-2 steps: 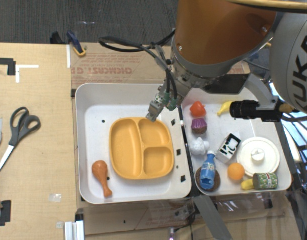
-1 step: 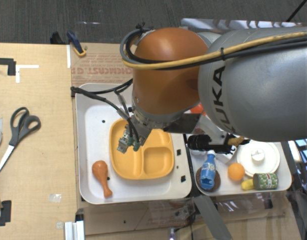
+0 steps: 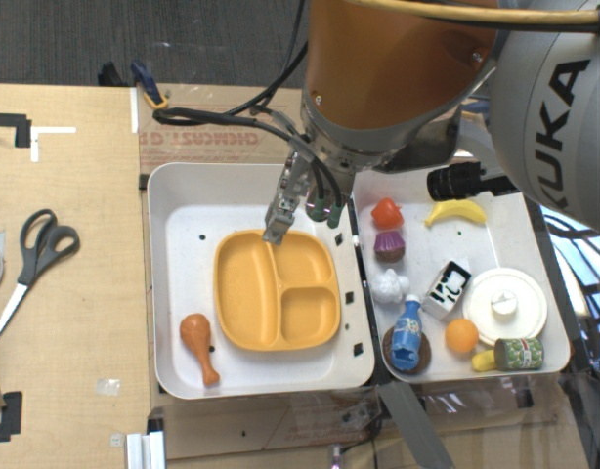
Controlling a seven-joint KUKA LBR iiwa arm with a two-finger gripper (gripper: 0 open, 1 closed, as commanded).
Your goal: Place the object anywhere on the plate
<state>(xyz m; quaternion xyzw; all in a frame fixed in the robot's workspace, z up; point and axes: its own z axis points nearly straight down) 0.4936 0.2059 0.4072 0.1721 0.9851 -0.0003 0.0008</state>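
Hovering jaws (image 3: 278, 225) over plate (image 3: 277, 291) rim | drumstick (image 3: 199, 345) lower-left, well apart | grip state: cannot tell

Plate (image 3: 278, 292) in the left bin (image 3: 173, 262), drumstick (image 3: 199, 345) beside it at its left; scissors (image 3: 31, 257) on the bench (image 3: 65, 360), farther left

Bench (image 3: 65, 291): light wood surface, fills left of frame. Two white bins side by side, touching at centre: left bin (image 3: 173, 360) mid-frame, right bin (image 3: 535, 223) toward right. Scissors (image 3: 31, 262) flat on bench at left edge, handles uppermost. Cardboard sheet (image 3: 222, 137) with printed lettering above left bin. Black marker shapes (image 3: 12, 125) upper left.
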